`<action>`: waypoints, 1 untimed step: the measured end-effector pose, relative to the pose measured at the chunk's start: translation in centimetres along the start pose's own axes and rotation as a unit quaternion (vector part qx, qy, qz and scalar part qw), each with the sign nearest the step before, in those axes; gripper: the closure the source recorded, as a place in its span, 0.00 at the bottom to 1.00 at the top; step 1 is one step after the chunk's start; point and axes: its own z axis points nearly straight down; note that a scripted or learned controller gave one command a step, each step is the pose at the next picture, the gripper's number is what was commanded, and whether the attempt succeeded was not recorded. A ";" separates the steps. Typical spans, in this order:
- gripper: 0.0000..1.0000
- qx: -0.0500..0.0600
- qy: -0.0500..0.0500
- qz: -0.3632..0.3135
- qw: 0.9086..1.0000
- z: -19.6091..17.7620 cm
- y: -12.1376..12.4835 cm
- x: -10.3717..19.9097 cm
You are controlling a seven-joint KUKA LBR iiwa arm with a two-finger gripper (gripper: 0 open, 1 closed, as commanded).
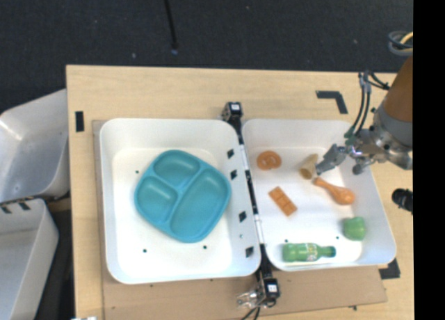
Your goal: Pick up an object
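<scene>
The right bin [316,131] holds several small items: a round orange piece [269,161], a tan stub [309,168], an orange ridged block [283,201], an orange club-shaped toy [334,190], a green lump [354,228] and a green bottle [308,250] lying on its side along the front wall. My gripper [341,166] hangs over the right part of this bin, just above the club-shaped toy and to the right of the tan stub. Its fingers are spread open with nothing between them.
The left bin [118,165] carries a blue divided plate [182,195]. A black-clipped divider [245,186] separates the two bins. Grey cables [363,106] trail from the wrist at the right edge. A white box [31,148] stands off the bench to the left.
</scene>
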 end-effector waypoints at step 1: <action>0.00 0.000 0.000 0.000 1.000 0.0 0.0 0.0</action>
